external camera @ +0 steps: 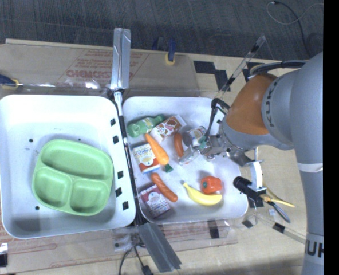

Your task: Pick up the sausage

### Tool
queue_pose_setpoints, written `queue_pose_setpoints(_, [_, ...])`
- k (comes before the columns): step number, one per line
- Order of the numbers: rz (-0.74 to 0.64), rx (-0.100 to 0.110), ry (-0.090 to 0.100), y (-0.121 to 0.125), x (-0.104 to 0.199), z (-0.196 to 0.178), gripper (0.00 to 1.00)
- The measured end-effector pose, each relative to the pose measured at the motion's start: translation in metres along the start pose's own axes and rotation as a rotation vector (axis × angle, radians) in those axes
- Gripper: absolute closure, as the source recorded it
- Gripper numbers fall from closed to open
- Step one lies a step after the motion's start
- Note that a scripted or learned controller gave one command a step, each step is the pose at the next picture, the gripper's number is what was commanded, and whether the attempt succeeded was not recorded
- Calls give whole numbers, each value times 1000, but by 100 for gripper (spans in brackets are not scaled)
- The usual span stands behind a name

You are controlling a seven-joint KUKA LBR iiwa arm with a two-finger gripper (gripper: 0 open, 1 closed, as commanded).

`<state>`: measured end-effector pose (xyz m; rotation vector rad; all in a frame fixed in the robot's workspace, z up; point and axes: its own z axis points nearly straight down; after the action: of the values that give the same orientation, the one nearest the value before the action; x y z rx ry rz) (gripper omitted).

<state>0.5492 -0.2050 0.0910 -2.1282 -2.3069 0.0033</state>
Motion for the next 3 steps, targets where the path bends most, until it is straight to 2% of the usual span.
queue_pose_setpoints(1, [-75, -5, -2, 80, 10, -158, 0])
queue_pose_setpoints(2, [-201, -3, -2, 47, -9, -35, 0])
queue_pose_setpoints(3, [-245, -1, 0, 2, -4, -1, 0])
